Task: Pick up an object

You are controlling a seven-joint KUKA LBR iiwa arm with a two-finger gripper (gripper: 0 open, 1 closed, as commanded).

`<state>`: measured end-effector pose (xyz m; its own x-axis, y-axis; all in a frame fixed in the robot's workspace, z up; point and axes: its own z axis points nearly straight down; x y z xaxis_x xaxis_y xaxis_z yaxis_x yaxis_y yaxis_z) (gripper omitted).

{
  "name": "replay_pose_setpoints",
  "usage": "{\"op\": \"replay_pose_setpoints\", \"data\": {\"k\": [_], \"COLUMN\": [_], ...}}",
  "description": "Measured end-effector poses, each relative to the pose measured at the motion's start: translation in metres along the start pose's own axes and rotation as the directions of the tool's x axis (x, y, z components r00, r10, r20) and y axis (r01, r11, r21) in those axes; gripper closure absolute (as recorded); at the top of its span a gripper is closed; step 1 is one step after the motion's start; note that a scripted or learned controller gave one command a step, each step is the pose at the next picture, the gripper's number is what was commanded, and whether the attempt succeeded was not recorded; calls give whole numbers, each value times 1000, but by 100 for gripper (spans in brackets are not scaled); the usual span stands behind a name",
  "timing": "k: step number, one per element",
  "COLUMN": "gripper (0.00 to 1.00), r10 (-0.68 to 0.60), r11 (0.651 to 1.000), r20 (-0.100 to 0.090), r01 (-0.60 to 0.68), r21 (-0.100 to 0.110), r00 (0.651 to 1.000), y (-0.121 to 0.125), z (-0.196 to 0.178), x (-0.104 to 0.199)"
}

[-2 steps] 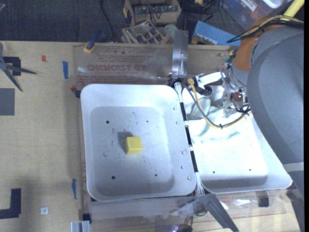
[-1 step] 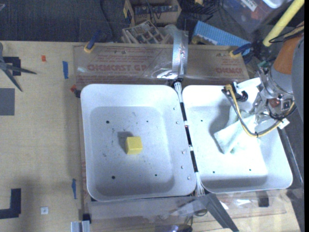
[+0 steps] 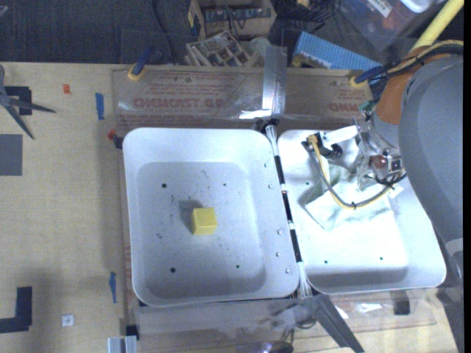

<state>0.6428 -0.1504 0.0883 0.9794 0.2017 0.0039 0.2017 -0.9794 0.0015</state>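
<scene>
a: big picture first. the grey arm [image 3: 434, 160] comes in from the right and hangs over the right bin [image 3: 368, 259]. the left bin [image 3: 147, 271] sits just beside it, their rims touching.

b: and the gripper [image 3: 324, 186]?

a: low over the right bin's far-left part, tangled in yellow cable. whether the claw is wide, narrow or holding anything, i cannot tell.

b: the thing to pick?

a: a small yellow block [image 3: 204, 220], lying flat near the middle of the left bin, well apart from the gripper.

b: so the step?

a: i'd say lift clear of the shared rim, travel left, centre above the block, square the claw to its flat sides, then descend straight.
</scene>
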Motion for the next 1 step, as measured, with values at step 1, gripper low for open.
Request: {"op": "replay_pose_setpoints", "data": {"k": [1], "gripper": [100], "r10": [2], "r11": [1000], "r20": [-4], "r01": [-2], "r21": [1], "r00": [1000], "y": [-45], "z": [0], "x": [24]}}
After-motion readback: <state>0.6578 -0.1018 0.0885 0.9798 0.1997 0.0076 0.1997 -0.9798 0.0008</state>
